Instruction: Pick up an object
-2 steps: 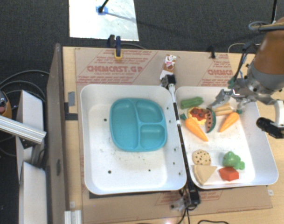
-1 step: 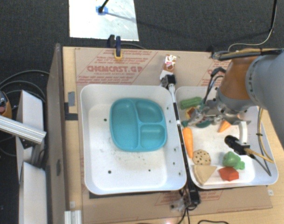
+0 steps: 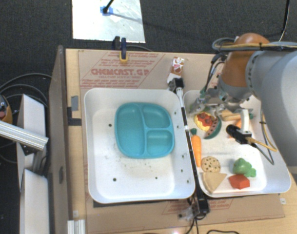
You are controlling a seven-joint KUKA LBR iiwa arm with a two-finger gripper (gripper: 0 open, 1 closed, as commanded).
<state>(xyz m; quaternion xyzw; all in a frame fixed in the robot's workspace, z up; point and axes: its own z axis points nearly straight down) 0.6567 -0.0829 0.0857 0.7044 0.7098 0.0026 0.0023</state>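
Pizza slice (image 3: 207, 121) sits crowded under my tool (image 3: 217, 103), whose grip I cannot tell, so I may snag the neighbouring carrot (image 3: 196, 150).

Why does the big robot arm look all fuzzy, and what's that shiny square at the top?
In the camera view, the arm sits close to the lens, so it looks soft and blurry, while the blue tray and carrot stay sharp. The foil sheet catches the light and glares pale. The white bins throw only faint shadows.
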